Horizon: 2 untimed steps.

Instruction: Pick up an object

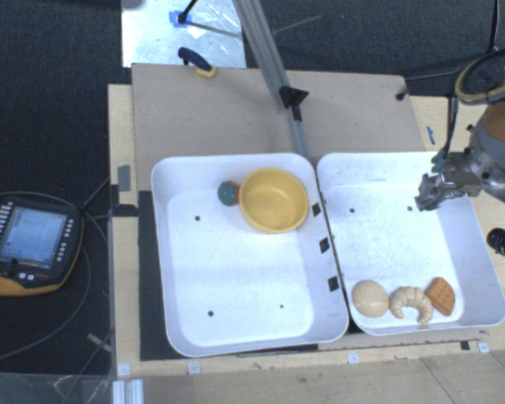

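While the gripper (429, 194) hangs over the upper right part of the right bin (379, 225), with nothing under it but bare white floor, you have to choose a target before you descend. Whether the jaws stand apart or together cannot be told from this slanted view; the tip is a dark, blurred cluster, and nothing can be seen held in it.

Your nearest candidates lie in a row along the near edge of that same bin: a pale round roll (370, 298), a croissant (411, 303) just beside it, and a small orange waffle-like piece (441, 295) touching or nearly touching the croissant. The yellow bowl (273, 200) and the small teal object (227, 194) beside it sit in the left bin (236, 310), well apart from the arm.

I would go for the roll: it is at the open end of the row, with free floor on its left and behind it. Come straight down over its middle, and turn the jaws so that neither has to enter the narrow gap beside the croissant. Mind the bin's near wall, which probably leaves little room there. Check that the roll rises with the jaws before you call it a pick.
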Available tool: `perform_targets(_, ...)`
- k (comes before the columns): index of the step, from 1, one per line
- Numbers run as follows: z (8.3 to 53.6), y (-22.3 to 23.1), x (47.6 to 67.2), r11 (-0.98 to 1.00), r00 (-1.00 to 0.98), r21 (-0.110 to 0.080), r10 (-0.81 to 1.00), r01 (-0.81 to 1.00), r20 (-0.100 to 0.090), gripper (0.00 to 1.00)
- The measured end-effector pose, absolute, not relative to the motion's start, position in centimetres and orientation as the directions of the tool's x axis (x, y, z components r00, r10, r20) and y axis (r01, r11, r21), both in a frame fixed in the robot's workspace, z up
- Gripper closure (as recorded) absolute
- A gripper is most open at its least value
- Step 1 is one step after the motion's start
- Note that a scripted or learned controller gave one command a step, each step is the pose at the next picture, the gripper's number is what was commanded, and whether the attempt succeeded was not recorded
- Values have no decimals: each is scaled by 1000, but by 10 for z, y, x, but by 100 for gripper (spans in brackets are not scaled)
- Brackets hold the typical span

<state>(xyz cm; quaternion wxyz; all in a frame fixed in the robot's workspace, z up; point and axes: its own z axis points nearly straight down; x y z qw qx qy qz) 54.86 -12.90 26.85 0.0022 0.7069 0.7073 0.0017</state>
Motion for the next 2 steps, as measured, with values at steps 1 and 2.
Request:
perform_targets(1, 272, -82, 573, 5, -5, 2, 1000, 1000, 1, 100)
perform_targets(2, 273, -32, 587, 5, -5, 1, 1000, 1000, 1, 100)
